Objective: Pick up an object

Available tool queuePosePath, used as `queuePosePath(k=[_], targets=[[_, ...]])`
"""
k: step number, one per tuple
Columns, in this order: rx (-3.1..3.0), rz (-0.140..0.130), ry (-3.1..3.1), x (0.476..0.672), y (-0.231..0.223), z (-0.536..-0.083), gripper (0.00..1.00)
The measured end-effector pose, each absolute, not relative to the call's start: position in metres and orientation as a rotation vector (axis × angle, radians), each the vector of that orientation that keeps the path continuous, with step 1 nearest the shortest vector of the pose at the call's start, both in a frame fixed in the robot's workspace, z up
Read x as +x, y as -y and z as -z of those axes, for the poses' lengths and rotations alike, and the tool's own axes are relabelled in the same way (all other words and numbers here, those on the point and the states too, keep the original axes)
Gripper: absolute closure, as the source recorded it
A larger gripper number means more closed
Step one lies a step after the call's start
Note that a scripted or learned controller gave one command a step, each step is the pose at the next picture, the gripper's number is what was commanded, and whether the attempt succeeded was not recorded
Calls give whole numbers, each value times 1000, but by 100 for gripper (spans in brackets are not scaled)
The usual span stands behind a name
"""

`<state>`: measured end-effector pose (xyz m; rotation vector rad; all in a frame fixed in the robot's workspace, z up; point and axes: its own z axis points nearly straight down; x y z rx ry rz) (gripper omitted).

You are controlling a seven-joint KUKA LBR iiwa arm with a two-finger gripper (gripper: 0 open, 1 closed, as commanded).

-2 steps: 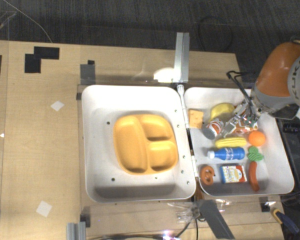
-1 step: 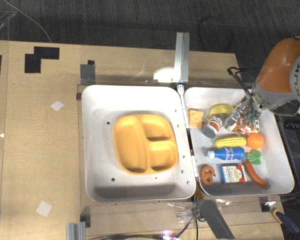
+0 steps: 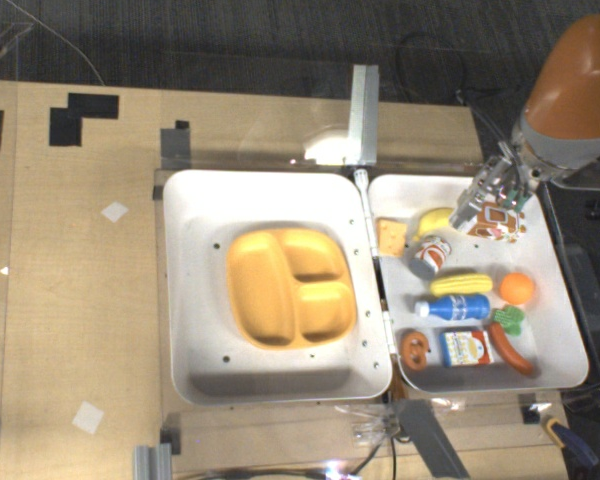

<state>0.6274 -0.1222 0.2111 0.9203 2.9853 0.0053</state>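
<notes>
My gripper (image 3: pixel 467 216) hangs over the upper part of the right bin (image 3: pixel 565 298), reaching in from the right under the orange-banded wrist. Its fingertips point down-left, just right of a yellow lemon-like fruit (image 3: pixel 433 220). A red and white patterned packet (image 3: pixel 498 223) lies directly under the gripper. Below sit a small red and white can (image 3: pixel 431 257), a corn cob (image 3: pixel 461 285), an orange (image 3: pixel 518 288), a blue and white bottle (image 3: pixel 454 310), a juice carton (image 3: pixel 465 347), a red sausage (image 3: pixel 511 349), a pretzel (image 3: pixel 414 348) and a cracker (image 3: pixel 390 236).
The left bin (image 3: pixel 185 268) holds a yellow divided tray (image 3: pixel 290 286). A metal post (image 3: pixel 364 113) stands behind the seam between the bins. A green broccoli piece (image 3: pixel 510 319) lies by the sausage. The bench spreads out to the left.
</notes>
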Motion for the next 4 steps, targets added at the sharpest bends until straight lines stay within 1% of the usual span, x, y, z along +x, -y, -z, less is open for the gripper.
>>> queuePosePath(k=[1,2,3,4], targets=[[1436,-2,-2794,633,45,-185,100],[1428,-1,-2795,634,46,-194,100],[1102,-8,-2929,628,98,-130,100],[911,-1,-2991,588,130,-233,100]])
